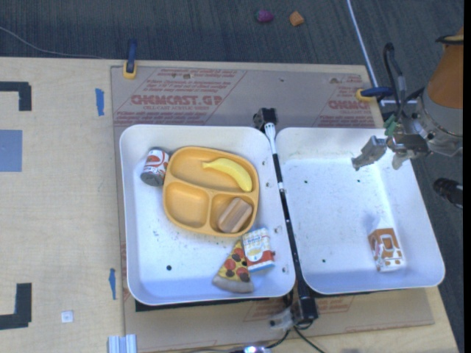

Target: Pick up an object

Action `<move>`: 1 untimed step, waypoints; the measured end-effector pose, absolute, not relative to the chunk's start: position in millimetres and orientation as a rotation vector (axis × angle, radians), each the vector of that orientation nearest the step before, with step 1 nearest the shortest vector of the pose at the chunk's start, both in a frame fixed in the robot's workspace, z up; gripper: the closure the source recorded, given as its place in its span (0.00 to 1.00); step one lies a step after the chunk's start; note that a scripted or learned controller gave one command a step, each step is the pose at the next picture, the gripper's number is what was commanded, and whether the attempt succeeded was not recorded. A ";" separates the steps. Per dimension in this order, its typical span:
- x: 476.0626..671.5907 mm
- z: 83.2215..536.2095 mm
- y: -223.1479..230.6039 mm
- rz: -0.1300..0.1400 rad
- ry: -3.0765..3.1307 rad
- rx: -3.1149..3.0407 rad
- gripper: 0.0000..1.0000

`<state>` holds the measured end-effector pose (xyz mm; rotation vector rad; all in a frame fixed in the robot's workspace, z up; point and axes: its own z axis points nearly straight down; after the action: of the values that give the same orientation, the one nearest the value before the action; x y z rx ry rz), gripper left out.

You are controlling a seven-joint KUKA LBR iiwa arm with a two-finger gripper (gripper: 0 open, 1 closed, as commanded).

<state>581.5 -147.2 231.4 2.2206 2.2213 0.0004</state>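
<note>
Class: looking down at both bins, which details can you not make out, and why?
- Arm: cut off by the right edge.
- Carton in the right bin: print too small to read.
- Can: partly hidden by the yellow plate; label unreadable.

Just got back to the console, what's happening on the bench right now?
The arm's pincer is open and hangs over the upper right corner of the right bin, holding nothing. The one item in that bin, a small orange and white carton, lies near its lower right corner, apart from the pincer. The left bin holds a yellow divided plate with a banana, plus a can and pizza slice.
</note>
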 end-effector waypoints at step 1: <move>509.5 95.6 -180.2 0.003 2.220 2.219 0.00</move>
<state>509.5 -180.2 95.6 2.2187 2.2195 0.0027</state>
